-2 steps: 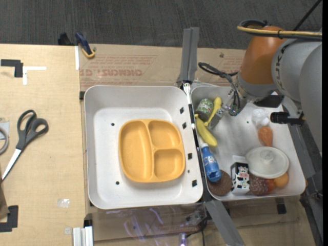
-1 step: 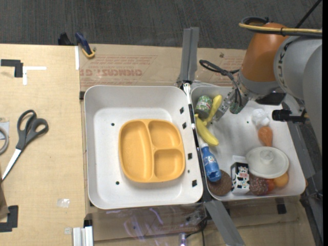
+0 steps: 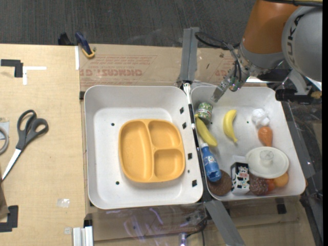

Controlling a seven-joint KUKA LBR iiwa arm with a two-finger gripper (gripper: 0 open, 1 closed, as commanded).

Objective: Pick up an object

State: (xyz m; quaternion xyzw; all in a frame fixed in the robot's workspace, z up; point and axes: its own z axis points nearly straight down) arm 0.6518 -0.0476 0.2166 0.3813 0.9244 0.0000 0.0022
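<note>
My gripper point(image 3: 223, 90) hangs over the back left corner of the right bin point(image 3: 293, 137), reaching down from the grey and orange arm at the top right. Nothing is visibly held in it. Just below it, by the bin's left wall, sits a small green can point(image 3: 205, 109). A yellow banana point(image 3: 206, 132) lies under the can and a second banana point(image 3: 230, 125) lies to its right. A blue bottle point(image 3: 209, 163) lies along the left wall toward the front.
The right bin also holds a cow-patterned carton point(image 3: 240, 177), a white lidded bowl point(image 3: 267, 160), an orange carrot-like piece point(image 3: 265, 135), a white lump point(image 3: 260, 117) and a brown round point(image 3: 220, 185). A yellow divided plate point(image 3: 151, 150) lies in the left bin point(image 3: 97, 137). Scissors point(image 3: 24, 133) lie on the bench at left.
</note>
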